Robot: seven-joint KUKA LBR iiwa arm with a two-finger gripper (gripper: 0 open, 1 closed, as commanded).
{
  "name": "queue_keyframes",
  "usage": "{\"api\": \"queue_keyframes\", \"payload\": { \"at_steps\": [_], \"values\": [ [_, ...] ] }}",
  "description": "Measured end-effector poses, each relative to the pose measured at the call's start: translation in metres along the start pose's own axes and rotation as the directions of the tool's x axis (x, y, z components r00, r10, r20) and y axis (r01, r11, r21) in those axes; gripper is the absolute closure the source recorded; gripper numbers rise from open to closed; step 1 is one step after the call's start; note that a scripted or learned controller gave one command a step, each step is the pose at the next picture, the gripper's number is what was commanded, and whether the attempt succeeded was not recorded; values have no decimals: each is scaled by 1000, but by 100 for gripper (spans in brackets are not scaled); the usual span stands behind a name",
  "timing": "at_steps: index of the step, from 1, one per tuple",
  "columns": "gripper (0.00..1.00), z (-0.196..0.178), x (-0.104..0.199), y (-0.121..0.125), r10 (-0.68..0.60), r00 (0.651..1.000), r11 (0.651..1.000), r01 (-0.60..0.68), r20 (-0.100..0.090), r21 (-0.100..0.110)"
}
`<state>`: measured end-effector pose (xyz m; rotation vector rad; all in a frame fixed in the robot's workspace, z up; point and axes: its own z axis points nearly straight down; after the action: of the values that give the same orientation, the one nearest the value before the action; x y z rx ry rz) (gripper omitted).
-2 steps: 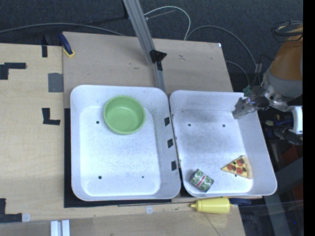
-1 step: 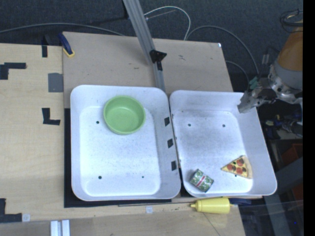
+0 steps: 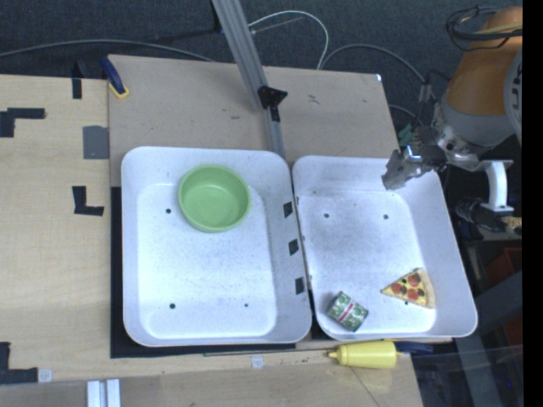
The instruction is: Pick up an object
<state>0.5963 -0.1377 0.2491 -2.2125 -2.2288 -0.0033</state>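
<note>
Nearby, round green bowl (image 3: 214, 197); triangular pizza slice (image 3: 410, 288).

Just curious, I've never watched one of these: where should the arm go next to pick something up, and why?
Probably toward the near end of the right bin. The end effector sits over that bin's far right corner with nothing under it, while the toy pizza slice and the small green can lie at the near end. The pizza slice lies nearer to it, so swinging above it seems sensible.
</note>
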Motion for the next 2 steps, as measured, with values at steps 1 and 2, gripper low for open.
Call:
{"api": "queue_keyframes", "payload": {
  "at_steps": [1, 2],
  "values": [
    [100, 4, 64, 12, -1, 1000, 1000, 1, 0, 2],
    [100, 11, 116, 28, 0, 1000, 1000, 0, 1, 2]
  ]
}}
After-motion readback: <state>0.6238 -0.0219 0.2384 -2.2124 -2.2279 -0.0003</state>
